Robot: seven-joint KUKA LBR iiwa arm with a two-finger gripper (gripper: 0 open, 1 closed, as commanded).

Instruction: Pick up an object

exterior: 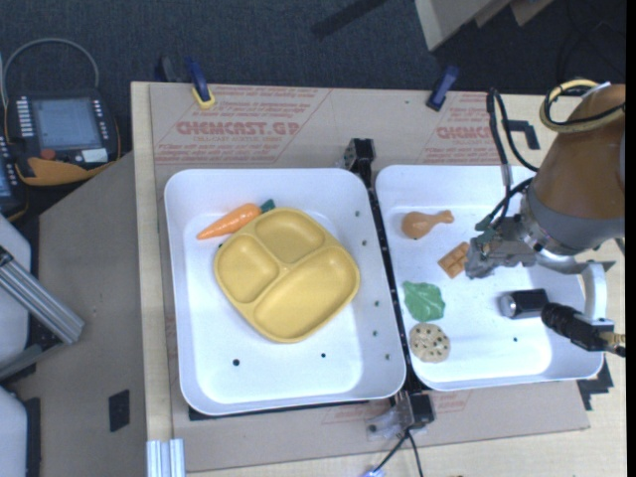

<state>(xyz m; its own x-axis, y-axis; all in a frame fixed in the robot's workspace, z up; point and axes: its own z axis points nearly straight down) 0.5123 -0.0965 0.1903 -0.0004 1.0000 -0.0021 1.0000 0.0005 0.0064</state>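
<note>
Bench with two bins: gripper (484, 262) beside the orange block (454, 259), jaws' state indiscernible; centre over block before descending.

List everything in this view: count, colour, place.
bins: two, white, side by side on the bench
divided plate: one, yellow, left bin
carrot: one, orange with a green top, left bin, at the plate's far-left edge
drumstick: one, tan, right bin, far side
orange piece: one, right bin, beside the gripper
leaf: one, green, right bin
cookie: one, tan with dark spots, right bin, near edge
pendant: one, dark, beside the bench, left
gripper: one, grey, over the right bin
</note>
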